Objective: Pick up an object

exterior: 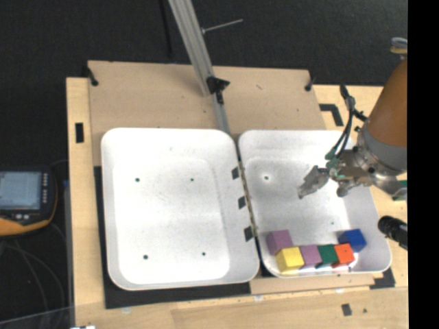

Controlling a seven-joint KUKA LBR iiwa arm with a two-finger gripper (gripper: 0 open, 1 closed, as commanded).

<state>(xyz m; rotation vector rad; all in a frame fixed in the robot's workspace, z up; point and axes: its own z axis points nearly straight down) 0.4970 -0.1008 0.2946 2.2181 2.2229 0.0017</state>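
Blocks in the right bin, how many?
6, clustered at the right bin's near edge: purple block, yellow block, second purple block, green block, orange block, blue block. More may be hidden behind them.

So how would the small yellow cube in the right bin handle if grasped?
The small yellow cube looks rigid with flat faces, so it probably won't roll or flex. It sits tight against the mauve cube near the right white bin's wall, so fingers may struggle to fit around it.

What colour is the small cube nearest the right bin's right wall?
Blue: the small blue cube shows best in the camera view, behind the orange cube.
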